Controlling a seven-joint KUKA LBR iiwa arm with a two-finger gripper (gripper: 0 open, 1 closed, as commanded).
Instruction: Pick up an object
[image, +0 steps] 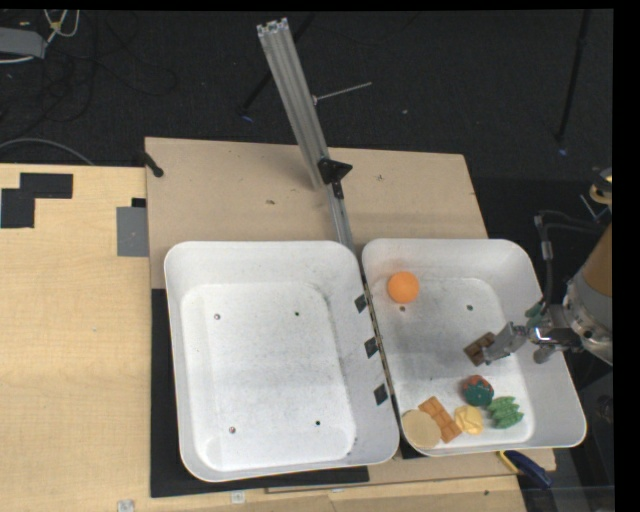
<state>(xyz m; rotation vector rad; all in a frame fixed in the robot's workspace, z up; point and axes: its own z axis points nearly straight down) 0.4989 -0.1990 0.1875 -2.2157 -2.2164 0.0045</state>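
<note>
Arm (600, 300) cut off at right.

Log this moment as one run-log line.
gripper: low in right bin, fingers unclear | orange ball: untouched | toys: clustered near front

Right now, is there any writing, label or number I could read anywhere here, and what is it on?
None can be read. The two white bins, the bench and the small toys, such as the orange ball, bear no text. The gripper shows no legible marking.

bins (260, 262) white, dark-speckled | ball (403, 287) orange | leafy piece (505, 410) green | bench (70, 300) pale wood
</note>
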